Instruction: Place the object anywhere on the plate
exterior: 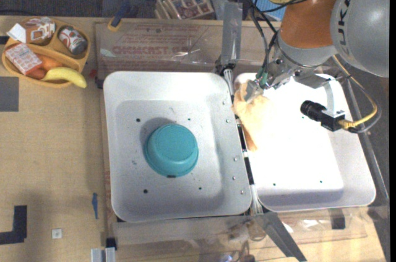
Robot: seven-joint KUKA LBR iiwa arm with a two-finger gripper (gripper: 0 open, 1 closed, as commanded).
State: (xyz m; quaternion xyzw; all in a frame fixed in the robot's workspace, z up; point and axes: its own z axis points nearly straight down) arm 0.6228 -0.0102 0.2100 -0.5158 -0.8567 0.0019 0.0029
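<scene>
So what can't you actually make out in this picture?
- The gripper: its fingers are too small and too tangled among cables in the camera view to tell how they stand.
- The tan object by the right bin's left wall: overexposed and blurred, so its identity is unclear, as is whether the gripper touches it.
- The teal plate in the left bin: whether it is upright or upturned.

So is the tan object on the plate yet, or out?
Out. The tan object lies at the right bin's left edge; the teal plate sits in the left bin.
</scene>
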